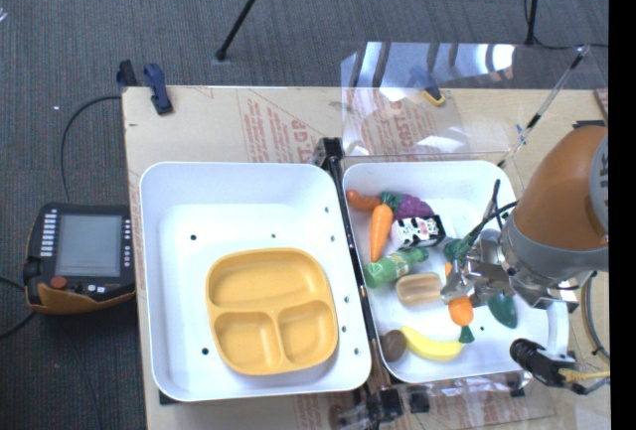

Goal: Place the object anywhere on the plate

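Pick phase under way over the toy bin

Bench's left edge first: a teach pendant (81, 254) sits just off it on the floor. On the bench, the left bin (169, 210) holds the yellow plate (270, 307), three compartments, lying toward that bin's near edge with nothing on it. So nothing is placed yet, by my read.

Across the divider, the right bin (467, 182) is busy: a carrot (380, 231) near its left wall, a green bottle-shaped toy (394, 268) below it, a purple-and-white toy (415, 222), a tan block (418, 289), a banana (431, 347) and a brown piece (395, 345) by the near edge.

Now the arm, orange band bulking at the bin's right side, wrist angled down into it. The gripper (469, 291) sits low among the toys, right beside a small orange piece (461, 311) and a dark green one (503, 309). Clenched or released? Can't tell; metalwork and toys blur together.

Which object is the target is not clear. Next call: a confirmed grasp, a clean lift over the divider, then leftward to the plate.
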Tool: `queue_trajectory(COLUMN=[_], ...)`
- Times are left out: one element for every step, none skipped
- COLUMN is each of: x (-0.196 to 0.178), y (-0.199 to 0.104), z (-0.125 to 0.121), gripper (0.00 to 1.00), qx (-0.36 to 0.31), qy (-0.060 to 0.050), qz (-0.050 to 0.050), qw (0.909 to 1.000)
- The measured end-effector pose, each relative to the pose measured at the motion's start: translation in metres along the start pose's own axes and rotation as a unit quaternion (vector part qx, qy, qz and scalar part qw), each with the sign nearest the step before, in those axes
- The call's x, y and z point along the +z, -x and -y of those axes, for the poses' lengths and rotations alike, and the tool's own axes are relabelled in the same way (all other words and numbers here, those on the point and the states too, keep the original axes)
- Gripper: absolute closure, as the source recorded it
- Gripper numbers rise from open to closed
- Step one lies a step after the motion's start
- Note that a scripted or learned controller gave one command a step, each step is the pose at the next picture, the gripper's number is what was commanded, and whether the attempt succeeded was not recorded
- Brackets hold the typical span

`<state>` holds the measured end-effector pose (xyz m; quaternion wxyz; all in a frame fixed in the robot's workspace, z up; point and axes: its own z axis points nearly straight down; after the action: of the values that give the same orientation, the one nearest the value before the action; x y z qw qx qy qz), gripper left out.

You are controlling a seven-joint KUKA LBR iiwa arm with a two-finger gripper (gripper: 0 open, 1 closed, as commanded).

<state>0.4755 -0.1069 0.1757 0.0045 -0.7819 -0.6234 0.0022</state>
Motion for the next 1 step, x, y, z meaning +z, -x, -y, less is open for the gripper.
queue_trajectory(x=[0.0000], y=[0.0002], z=[0.0000], gripper=[0.00], qx=[0.000], qy=[0.000], qz=[0.000], qw=[1.0000])
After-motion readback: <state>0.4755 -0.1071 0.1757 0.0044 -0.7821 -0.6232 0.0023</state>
